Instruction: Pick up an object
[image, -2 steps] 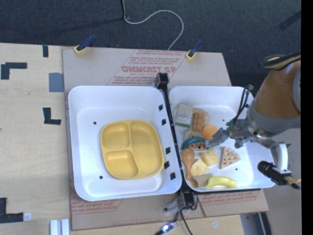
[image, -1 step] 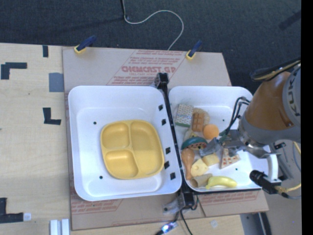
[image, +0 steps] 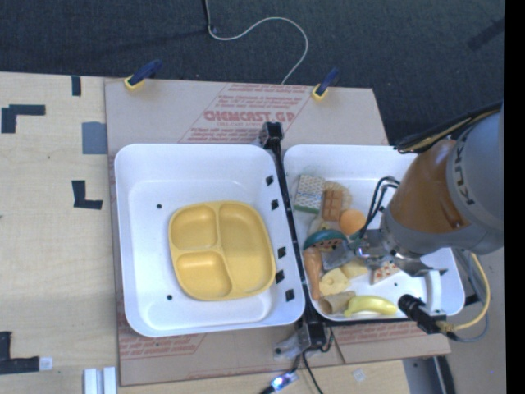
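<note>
Dark carpet fills the top of my view, with a thin white cable [image: 271,25] looping across it down toward a cardboard sheet [image: 246,117] printed in red and pinned by two blue-and-yellow clamps [image: 141,74]. On that cardboard sit both bins, and I will place everything against the black divider [image: 283,212] where they meet.

Left of the divider, the left bin [image: 135,187] carries a yellow compartment plate [image: 220,249], lying flat, three sections facing up.

Right of the divider, the right bin [image: 344,153] is crowded with toy food. Hard against the divider lies an orange-brown bread stick [image: 312,274]. Just beyond it, toward the bin's upper part, I see a pale checkered block [image: 309,191] and a tan waffle piece [image: 333,200] beside it, then a small orange ball [image: 353,221]. A teal item [image: 324,238] sits a little below those. Lower, a pale yellow lump [image: 335,282] rests near the stick, and a yellow banana [image: 371,305] lies along the bin's near edge, furthest down from the divider's top.

My arm [image: 447,195] comes in from the far side of the right bin, its orange band over the bin's outer half. The gripper [image: 365,253] hangs low among the pile, between the orange ball and the banana. Grey metal parts overlap the toys there, and I cannot tell whether the claw is apart or clamped on anything.
</note>
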Robot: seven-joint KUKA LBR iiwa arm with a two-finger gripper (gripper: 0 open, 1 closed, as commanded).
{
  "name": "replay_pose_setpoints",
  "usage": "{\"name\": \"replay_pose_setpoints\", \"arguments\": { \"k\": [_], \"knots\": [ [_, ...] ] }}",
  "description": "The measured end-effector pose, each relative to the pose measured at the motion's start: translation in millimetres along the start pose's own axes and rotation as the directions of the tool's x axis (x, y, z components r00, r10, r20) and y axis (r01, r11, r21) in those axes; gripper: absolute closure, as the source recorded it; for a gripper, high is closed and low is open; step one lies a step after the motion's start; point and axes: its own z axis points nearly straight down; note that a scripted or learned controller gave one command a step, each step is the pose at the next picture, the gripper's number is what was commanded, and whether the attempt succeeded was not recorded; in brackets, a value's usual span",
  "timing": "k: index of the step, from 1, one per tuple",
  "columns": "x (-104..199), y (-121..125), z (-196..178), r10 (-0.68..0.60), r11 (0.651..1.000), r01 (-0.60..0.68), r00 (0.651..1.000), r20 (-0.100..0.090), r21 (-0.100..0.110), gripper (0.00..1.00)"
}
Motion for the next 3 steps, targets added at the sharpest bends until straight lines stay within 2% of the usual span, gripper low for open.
{"name": "replay_pose_setpoints", "arguments": {
  "k": [1, 2, 3],
  "knots": [
    [-2, 0, 3, 0.001, 1.0, -0.001, 1.0, -0.001, 0.001, 0.0],
    [-1, 0, -6, 0.0, 1.0, 0.0, 1.0, -0.003, 0.002, 1.0],
    [0, 11, -60, -0.002, 1.0, 0.002, 1.0, -0.005, -0.001, 1.0]
  ]
}}
